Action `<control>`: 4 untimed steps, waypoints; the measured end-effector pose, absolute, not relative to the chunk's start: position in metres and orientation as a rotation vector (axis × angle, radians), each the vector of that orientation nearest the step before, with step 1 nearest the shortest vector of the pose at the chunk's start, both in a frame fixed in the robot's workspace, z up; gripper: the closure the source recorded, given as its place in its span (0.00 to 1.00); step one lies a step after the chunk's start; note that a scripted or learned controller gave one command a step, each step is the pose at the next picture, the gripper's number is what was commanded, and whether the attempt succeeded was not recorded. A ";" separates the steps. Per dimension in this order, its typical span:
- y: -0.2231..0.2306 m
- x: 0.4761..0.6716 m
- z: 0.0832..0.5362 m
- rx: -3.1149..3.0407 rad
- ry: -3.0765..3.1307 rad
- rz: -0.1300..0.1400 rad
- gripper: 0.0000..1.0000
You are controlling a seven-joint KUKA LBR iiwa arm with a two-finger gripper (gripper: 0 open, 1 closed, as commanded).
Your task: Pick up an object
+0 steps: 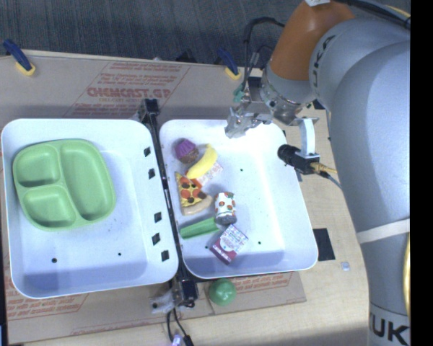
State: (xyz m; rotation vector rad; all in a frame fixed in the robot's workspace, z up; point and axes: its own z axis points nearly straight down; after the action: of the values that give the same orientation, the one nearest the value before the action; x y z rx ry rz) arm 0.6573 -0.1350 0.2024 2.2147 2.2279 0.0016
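We see the grey two-finger gripper (234,127) over the right shallow white bin's (289,225) far rim; we can't tell its state. Inside that bin: purple toy (185,149), yellow plastic banana (202,162), pizza slice toy (190,192), small printed can (225,207), green cucumber piece (198,228), maroon packet (228,244) (all clustered left). Green divided plastic tray (61,182) sits in left bin (79,269).

Divided tray (61,182) in left bin (130,258); banana (202,162) in right bin (281,222).
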 end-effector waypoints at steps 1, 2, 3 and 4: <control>-0.135 0.657 0.212 2.210 2.234 -0.001 1.00; -0.088 0.598 0.225 2.214 2.231 -0.003 1.00; -0.083 0.546 0.242 2.217 2.228 -0.004 1.00; -0.036 0.494 0.233 2.214 2.232 -0.005 1.00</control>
State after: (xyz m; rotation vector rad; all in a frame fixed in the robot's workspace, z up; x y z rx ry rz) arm 0.4940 -0.0361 0.2326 2.2145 2.2320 -0.0050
